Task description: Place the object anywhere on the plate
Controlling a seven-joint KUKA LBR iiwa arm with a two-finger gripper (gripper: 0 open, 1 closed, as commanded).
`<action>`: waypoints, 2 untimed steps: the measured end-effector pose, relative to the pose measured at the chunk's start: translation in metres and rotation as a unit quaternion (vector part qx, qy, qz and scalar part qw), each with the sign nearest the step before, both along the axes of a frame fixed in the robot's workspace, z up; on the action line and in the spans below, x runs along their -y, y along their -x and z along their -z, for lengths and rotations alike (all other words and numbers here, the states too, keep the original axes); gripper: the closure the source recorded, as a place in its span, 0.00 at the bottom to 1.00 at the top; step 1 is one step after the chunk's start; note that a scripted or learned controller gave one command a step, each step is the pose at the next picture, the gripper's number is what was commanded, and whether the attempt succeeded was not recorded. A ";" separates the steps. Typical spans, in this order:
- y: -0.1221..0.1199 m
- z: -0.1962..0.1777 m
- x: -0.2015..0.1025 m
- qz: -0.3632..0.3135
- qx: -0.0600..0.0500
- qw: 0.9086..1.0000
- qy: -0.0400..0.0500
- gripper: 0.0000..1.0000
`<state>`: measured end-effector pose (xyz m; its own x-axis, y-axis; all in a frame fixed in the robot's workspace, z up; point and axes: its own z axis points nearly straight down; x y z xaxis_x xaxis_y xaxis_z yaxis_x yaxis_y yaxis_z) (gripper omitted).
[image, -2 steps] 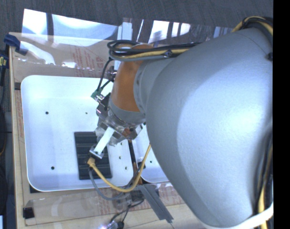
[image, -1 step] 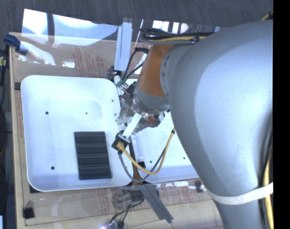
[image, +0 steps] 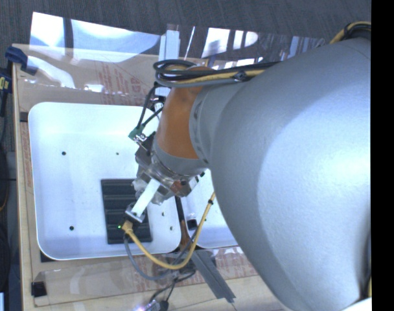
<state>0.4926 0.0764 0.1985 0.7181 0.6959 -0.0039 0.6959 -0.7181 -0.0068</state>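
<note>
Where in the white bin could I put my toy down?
The left bin has a big bare patch between its far wall and the dark ribbed plate, and a strip between its left wall and that plate. It is crowded on the bin's right side, where the arm and its cables hang over the plate.

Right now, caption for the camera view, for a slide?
Grey arm reaches over the left white bin, wrist above a dark ribbed tray inside it.

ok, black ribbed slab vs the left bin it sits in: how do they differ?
Colour: the black ribbed slab is dark, the left bin white. Surface: slab ridged, bin smooth. Size: slab far smaller, covering little of the bin's floor. Both roughly rectangular.
</note>
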 end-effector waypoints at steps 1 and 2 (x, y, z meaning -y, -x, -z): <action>-0.072 0.087 -0.037 -0.018 -0.001 1.000 0.001 1.00; -0.069 -0.068 0.023 -0.149 0.002 0.989 -0.001 1.00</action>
